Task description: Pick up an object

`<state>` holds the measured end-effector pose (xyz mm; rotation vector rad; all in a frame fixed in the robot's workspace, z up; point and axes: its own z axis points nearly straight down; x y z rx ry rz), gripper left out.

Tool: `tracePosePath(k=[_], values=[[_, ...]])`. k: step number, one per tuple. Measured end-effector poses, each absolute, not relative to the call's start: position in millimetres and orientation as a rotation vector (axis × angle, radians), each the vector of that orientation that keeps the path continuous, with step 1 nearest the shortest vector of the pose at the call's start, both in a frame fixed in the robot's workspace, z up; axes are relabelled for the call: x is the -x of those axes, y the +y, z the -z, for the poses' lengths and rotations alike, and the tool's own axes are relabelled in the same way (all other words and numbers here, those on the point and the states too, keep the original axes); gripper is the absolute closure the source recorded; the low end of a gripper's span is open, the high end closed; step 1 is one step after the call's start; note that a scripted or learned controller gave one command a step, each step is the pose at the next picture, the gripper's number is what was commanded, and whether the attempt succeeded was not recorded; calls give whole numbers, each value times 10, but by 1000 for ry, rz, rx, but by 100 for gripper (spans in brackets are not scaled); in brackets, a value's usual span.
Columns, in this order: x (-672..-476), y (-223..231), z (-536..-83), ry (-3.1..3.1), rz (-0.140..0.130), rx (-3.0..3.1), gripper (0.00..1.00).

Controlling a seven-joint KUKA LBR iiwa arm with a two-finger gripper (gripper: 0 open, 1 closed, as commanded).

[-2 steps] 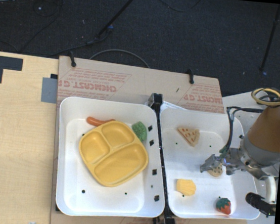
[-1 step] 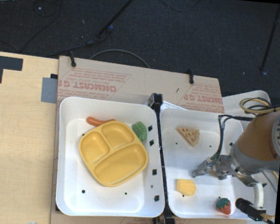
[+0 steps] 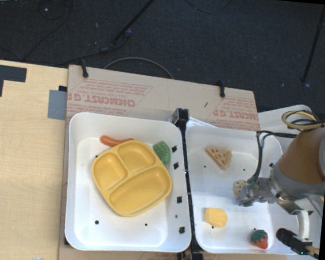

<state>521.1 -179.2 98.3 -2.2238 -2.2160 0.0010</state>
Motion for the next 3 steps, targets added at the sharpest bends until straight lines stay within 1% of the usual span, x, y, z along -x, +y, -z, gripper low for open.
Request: tracePosePath(k=[1, 2, 3], values=[[-5259, -1720, -1447, -2225, 2, 2220, 100], [-5350, -1786, -1968, -2225, 1, 2221, 100], [-5351, -1790, -2055, -2223, -1, 2218, 100]])
